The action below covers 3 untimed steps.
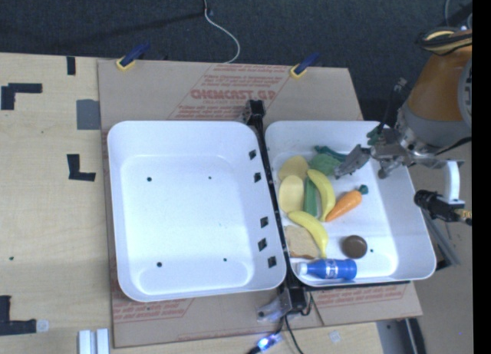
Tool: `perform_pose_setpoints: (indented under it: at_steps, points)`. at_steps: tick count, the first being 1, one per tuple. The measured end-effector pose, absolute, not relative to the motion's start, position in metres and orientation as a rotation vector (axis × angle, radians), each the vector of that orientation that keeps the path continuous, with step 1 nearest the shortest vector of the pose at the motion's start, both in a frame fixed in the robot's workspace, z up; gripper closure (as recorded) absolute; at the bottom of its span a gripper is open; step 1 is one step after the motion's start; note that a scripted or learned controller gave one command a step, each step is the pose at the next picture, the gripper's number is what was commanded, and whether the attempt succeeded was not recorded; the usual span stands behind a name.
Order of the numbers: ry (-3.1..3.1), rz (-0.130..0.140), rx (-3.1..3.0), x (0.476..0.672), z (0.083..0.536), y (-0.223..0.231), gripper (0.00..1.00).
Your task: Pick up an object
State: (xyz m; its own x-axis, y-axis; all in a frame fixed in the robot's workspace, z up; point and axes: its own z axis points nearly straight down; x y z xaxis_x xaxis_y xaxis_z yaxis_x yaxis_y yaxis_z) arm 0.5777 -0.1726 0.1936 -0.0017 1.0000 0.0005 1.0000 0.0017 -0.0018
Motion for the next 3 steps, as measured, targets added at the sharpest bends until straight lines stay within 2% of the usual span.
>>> perform_pose_setpoints:
  at_steps: [1,2,3]
  points:
    - [-2.236,-0.018,-2.225,0.573,0.103,-0.132,0.0]
    - [-2.235,-0.014,-2.224,0.572,0.11,-0.132,1.0]
    - [-2.237,-0.011,-2.215,0.641,0.19,-0.067,1.0]
